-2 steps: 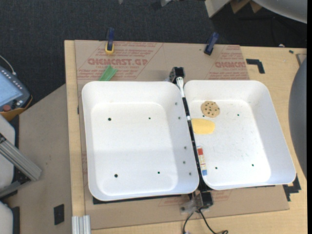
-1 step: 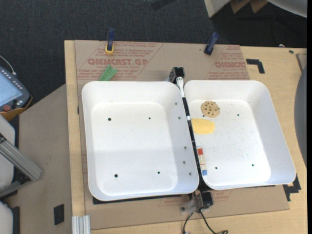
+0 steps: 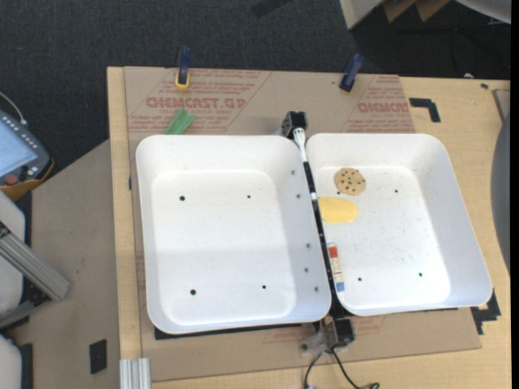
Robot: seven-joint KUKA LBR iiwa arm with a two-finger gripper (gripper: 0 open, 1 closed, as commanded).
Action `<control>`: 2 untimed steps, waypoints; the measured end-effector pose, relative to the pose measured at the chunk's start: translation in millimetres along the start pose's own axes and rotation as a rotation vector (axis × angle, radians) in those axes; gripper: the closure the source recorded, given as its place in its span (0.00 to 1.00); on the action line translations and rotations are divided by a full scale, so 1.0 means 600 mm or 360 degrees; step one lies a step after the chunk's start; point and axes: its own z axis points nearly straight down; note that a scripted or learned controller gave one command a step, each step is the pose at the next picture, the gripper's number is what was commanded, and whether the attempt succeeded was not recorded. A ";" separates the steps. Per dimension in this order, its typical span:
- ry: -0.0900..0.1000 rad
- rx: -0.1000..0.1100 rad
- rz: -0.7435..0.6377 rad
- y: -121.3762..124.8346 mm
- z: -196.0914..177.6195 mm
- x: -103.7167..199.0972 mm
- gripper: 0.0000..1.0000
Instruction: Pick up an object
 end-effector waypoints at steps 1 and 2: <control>0.0001 -0.0008 -0.0002 0.000 -0.018 0.001 1.00; 0.0002 -0.0015 -0.0003 0.001 -0.036 0.003 1.00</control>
